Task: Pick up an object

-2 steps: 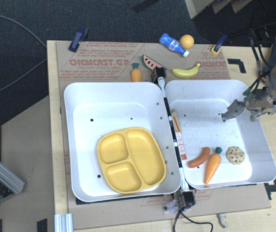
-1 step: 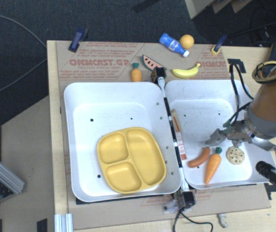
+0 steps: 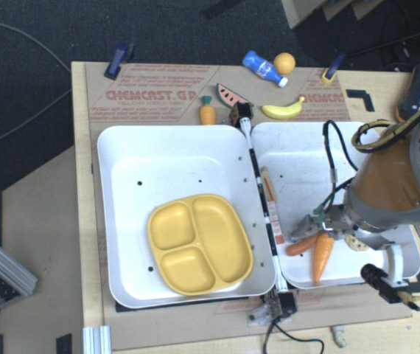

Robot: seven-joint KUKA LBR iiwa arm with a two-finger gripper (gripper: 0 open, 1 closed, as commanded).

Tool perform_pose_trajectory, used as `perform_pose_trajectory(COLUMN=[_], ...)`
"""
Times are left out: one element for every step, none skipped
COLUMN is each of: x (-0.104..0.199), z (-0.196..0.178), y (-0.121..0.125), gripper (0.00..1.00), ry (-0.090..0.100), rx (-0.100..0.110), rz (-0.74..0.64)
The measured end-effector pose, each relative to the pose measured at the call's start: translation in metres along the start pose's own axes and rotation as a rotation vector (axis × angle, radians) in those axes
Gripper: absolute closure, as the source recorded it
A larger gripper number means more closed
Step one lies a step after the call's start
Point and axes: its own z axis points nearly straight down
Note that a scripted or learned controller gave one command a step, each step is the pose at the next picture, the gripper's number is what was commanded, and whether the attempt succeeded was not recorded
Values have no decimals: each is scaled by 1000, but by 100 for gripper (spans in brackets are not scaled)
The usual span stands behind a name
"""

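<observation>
In the right bin [image 3: 298,161] an orange carrot [image 3: 321,257] lies near the front wall, pointing toward the front. A red-orange sausage [image 3: 301,246] lies just left of it, touching the carrot's top end. My gripper [image 3: 319,225] hangs low over the spot where the two meet, right above their upper ends. The grey arm with its orange band [image 3: 390,179] reaches in from the right and hides the bin's right part.
A yellow divided plate [image 3: 199,243] lies in the left bin [image 3: 121,161]. A thin orange stick [image 3: 267,186] lies along the right bin's left wall. Behind the bins lie a banana [image 3: 282,109], blue bottle [image 3: 264,68], orange [image 3: 284,63], watermelon slice [image 3: 229,95] and small carrot [image 3: 208,114].
</observation>
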Motion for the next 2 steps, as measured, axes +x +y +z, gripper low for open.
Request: perform_pose_trajectory(x=[0, 76], z=[-11, -101], y=[2, 37], gripper=[100, 100], ry=[-1, 1], rx=[-7, -2], rz=[0, -3])
